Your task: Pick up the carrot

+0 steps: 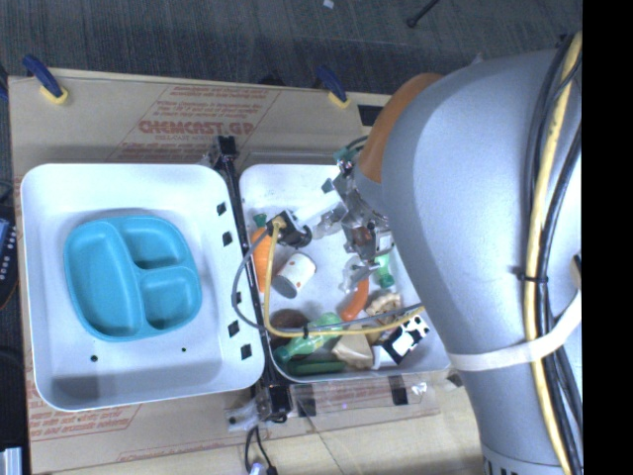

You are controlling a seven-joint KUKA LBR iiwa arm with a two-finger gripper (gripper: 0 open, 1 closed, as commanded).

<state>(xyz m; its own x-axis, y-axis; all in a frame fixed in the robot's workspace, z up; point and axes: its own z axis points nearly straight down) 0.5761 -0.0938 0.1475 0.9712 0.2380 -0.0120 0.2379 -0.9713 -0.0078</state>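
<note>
In the right bin (297,181), a short orange carrot (356,302) lies slanted among the clutter on the right side. My gripper (362,265) hangs just above its upper end, close to it or touching it, under the grey arm with the orange band (396,117). A longer orange tapered piece (262,257) lies along the bin's left wall, well left of the gripper. The arm hides the bin's right edge.
Around the carrot lie a white cup (293,271), a brown round piece (288,319), green items (315,364), a tan wedge (352,350), a black-and-white block (406,338) and a yellow cord (336,332). The left bin (59,364) holds a blue divided plate (134,275).
</note>
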